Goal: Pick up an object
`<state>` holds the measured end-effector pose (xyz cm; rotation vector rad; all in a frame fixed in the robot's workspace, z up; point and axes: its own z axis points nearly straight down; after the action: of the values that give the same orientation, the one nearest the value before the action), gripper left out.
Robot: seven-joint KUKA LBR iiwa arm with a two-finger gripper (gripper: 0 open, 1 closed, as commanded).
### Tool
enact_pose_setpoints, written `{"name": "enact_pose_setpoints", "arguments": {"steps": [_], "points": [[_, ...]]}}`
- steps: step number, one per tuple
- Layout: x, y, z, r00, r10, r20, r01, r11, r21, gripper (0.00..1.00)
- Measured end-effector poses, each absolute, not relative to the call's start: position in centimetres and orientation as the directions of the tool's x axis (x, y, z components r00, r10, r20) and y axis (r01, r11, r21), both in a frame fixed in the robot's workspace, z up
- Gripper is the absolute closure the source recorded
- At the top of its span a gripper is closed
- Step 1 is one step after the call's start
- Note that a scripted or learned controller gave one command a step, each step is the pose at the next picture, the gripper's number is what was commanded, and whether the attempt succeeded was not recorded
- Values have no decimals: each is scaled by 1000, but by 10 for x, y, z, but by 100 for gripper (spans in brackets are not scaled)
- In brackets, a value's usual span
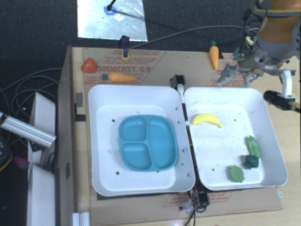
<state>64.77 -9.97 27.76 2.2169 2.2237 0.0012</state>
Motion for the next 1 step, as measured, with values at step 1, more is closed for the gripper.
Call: {"name": "enact_pose_setpoints", "arguments": {"steps": [1], "points": [[633, -113, 170, -2, 1000, 0, 1000, 2, 0, 0]]}}
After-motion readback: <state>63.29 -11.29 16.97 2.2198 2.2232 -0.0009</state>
